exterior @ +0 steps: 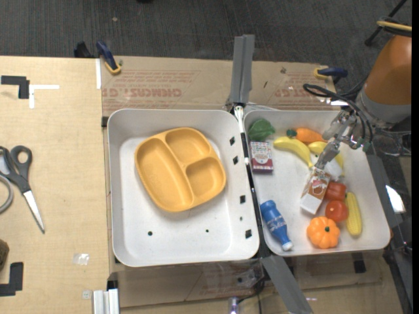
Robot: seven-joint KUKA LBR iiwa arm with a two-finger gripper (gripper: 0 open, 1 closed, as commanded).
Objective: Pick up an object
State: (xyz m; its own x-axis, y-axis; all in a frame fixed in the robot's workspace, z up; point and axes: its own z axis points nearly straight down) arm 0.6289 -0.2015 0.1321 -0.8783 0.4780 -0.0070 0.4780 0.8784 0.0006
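My gripper (325,157) hangs low over the right bin (373,175), coming in from the upper right under the orange band of the arm. Just below its tip lies a white carton with a red label (315,192), tilted; I cannot tell whether they touch. A banana (294,148) and an orange carrot (308,135) lie to the gripper's left. Two red tomatoes (336,201), an orange pumpkin (324,233) and a yellow corn-like piece (353,213) sit below it. Further left are a green vegetable (261,128), a small red and white box (262,156) and a blue bottle (275,225).
The left bin (124,227) holds a yellow divided plate (181,169). Scissors (23,183) lie on the wooden bench at far left. Blue clamps (109,57) (331,72) grip the cardboard behind the bins. A grey bar (242,70) runs up from between the bins.
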